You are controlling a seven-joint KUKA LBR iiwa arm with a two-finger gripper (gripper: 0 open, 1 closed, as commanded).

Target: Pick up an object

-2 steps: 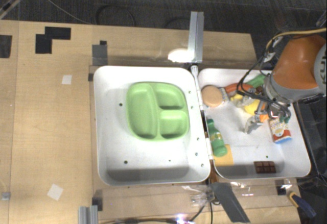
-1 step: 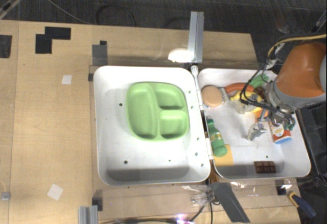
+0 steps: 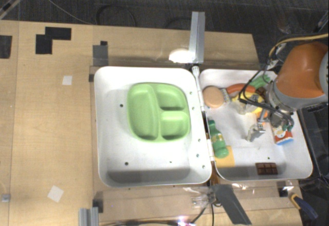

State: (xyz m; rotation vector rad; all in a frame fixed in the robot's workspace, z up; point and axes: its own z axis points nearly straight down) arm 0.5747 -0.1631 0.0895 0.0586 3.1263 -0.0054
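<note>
While the two white bins fill the bench, the left bin [image 3: 108,117] holds a green divided tray [image 3: 157,111] and the right bin [image 3: 303,166] holds the small objects: a tan round piece [image 3: 213,97] at ten o'clock, a green bottle [image 3: 217,140] at eight, a brown chocolate block [image 3: 267,169] at six. The arm [image 3: 303,78] leans in from three o'clock, its gripper [image 3: 255,132] low over bare floor at the bin's centre, nothing between its fingers; whether they are spread I cannot tell. Closing here would likely catch nothing, since every object lies apart from it.
</note>
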